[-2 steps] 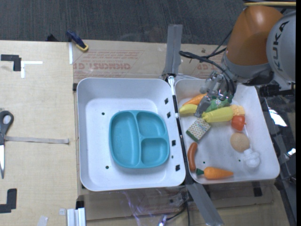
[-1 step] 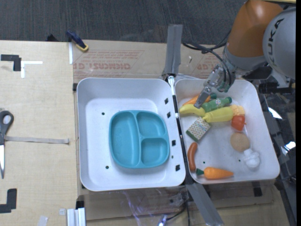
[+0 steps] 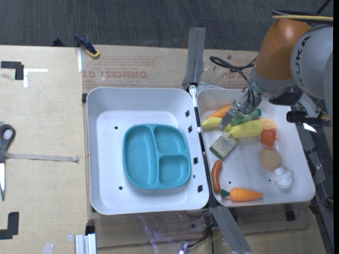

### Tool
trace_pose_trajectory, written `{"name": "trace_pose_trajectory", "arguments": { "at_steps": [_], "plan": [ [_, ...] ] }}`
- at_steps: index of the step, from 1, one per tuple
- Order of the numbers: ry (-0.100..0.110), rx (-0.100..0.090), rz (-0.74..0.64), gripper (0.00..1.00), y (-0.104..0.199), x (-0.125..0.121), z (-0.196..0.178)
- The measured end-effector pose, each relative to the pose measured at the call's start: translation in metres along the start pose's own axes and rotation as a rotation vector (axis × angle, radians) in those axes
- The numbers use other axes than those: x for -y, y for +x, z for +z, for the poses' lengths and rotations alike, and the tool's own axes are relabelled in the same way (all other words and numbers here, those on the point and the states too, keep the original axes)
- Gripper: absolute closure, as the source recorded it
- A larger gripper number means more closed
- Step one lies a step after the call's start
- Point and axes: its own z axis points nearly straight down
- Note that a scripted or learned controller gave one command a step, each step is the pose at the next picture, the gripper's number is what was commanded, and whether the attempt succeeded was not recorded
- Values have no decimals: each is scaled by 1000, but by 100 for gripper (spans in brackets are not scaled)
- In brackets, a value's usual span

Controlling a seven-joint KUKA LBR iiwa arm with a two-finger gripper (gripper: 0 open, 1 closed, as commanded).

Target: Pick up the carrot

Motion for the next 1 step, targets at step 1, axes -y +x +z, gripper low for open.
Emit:
{"name": "trace_pose_trajectory", "arguments": {
  "at_steps": [1],
  "plan": [
    [-2,3,100,0,-6,-12,-58]
  ]
}}
